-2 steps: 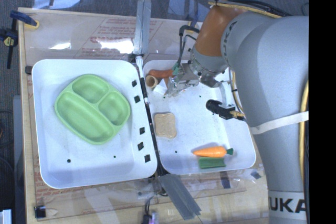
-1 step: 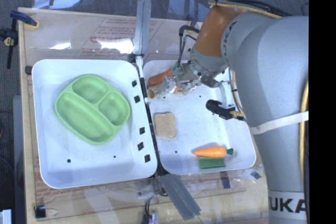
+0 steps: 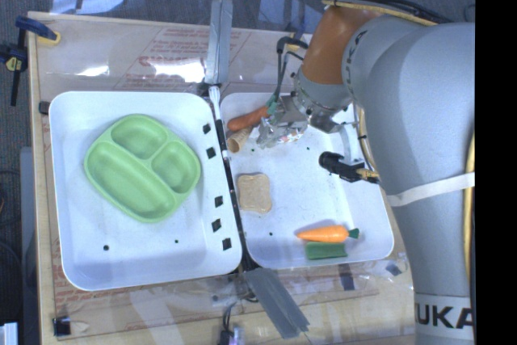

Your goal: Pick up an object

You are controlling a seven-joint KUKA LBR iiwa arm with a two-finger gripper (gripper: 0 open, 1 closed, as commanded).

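1. The grey arm [image 3: 420, 133] is reaching in from the right, its orange band [image 3: 335, 44] sitting above the wrist, and is hanging over the far part of the right bin [image 3: 371, 254].
2. The gripper [image 3: 276, 133] is hovering low at the far left corner of the right bin, pointing down and to the left.
3. Jaw state: I cannot tell; the fingertips are blurring into the metal parts around them, and nothing is showing clearly between them.
4. An orange sausage-shaped toy [image 3: 246, 119] is lying tilted just beside the gripper, on its left, near the divider between the bins.
5. A tan cone-shaped piece [image 3: 236, 141] is lying just below that toy, close to the divider; whether the two are touching is not clear.
6. A slice of toast [image 3: 254, 192] is lying flat near the middle left of the right bin, well apart from the gripper.
7. A toy carrot [image 3: 325, 234] is lying along the near edge of the right bin, with a dark green block [image 3: 326, 252] just beside it on the near side.
8. A green divided plate [image 3: 143, 166] with three compartments is resting in the left bin [image 3: 81, 262], tilted diagonally
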